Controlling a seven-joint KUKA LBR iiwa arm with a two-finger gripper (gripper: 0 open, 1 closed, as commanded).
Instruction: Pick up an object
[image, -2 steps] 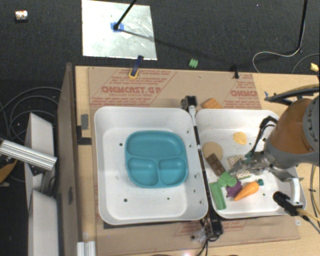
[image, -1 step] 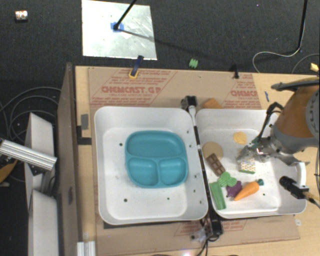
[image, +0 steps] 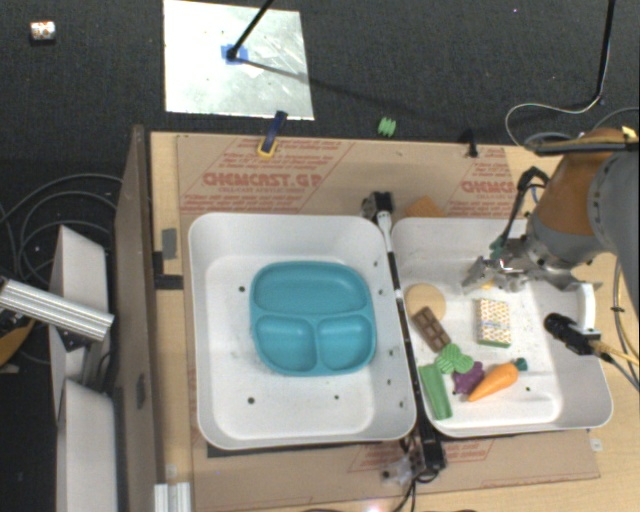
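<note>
Gripper (image: 497, 277) sits low over the far half of the right bin (image: 565, 405), with the arm coming in from the right. From my feed I cannot tell whether it is spread or closed.

The left bin (image: 225, 380) carries a teal divided plate (image: 300, 290) at its middle, with one long compartment on the far side and two smaller ones nearer.

Everything I could pick lies in the right bin. A green pea pod (image: 434, 390) lies in the near left corner, along the wall between the bins. An orange toy carrot (image: 495, 381) lies tilted to its right. A pale patterned block (image: 493, 322) lies just on the near side of the gripper. A tan round disc (image: 427, 298) sits by the left wall, left of the gripper. A brown chocolate bar (image: 432, 328) lies at the disc's near edge. A small purple piece (image: 466, 378) sits between pod and carrot.
</note>
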